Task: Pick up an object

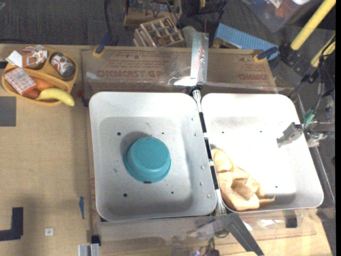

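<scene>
A teal bowl (148,159) lies upside down near the middle of the left white bin (106,111). A pale tan, bread-like lump (237,183) rests in the near left corner of the right white bin (250,105), against the wall between the bins. My gripper (288,135) reaches in over the right bin's right rim as a small grey shape. It hangs well to the right of the tan lump and far from the bowl. Nothing shows between its tips.
An orange tray (21,92) with a banana (57,95) and small food packs sits on the bench at the far left. Flattened cardboard (138,71) lies behind both bins. Cables, boxes and a yellow bar (314,17) crowd the back.
</scene>
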You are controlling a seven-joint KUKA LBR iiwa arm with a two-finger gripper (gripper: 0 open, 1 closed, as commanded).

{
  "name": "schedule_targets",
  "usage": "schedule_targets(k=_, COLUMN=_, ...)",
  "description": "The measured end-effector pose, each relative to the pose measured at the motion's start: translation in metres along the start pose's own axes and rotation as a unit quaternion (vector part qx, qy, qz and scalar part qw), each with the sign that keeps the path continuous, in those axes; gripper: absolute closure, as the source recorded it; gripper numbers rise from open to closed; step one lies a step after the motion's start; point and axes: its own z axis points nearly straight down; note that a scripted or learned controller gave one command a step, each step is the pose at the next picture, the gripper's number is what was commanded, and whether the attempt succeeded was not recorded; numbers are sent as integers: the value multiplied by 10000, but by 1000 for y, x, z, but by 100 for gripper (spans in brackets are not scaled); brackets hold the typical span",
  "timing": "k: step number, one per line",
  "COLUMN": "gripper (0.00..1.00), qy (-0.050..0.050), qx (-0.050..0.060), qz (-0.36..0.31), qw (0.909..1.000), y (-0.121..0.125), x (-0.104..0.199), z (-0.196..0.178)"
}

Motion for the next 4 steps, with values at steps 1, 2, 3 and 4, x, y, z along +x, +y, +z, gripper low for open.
schedule_targets(k=1, gripper=0, qy=-1, qx=0, qz=-390, qw=9992, y=26, x=32, z=38)
schedule_targets(k=2, gripper=0, qy=-3, qx=-3, qz=-222, qw=9998, y=-21, x=68, z=113)
schedule_targets(k=3, gripper=0, qy=1, qx=-55, qz=-802, qw=9968, y=-22, x=68, z=167)
schedule_targets(k=4, gripper=0, qy=1, qx=-58, qz=-802, qw=9968, y=-22, x=68, z=167)
